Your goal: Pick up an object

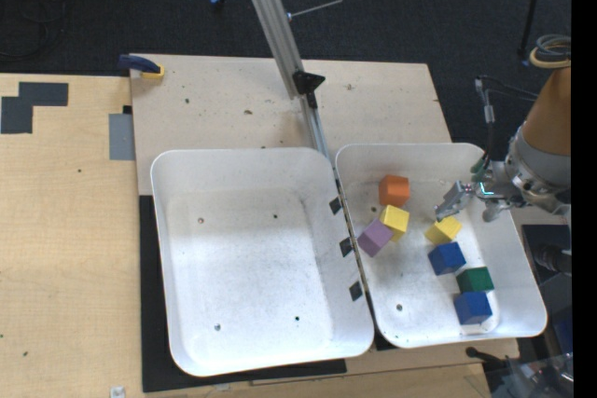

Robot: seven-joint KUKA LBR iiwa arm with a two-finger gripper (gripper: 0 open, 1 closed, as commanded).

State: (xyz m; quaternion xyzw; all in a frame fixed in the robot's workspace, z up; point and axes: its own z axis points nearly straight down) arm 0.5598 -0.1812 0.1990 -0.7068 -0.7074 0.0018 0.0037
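**Now closing in on the yellow block**

Carefully, you are lining the gripper (454, 203) up over the right bin (420, 331), where 7 blocks are lying. The yellow block (445, 229) is sitting just below the jaws, the blue block (447, 257) beyond it. Keep the descent centred so neither neighbour is getting nudged. The arm (546, 144) is reaching in from the right, wrist tilting down. Whether the jaws are spread, I cannot tell.
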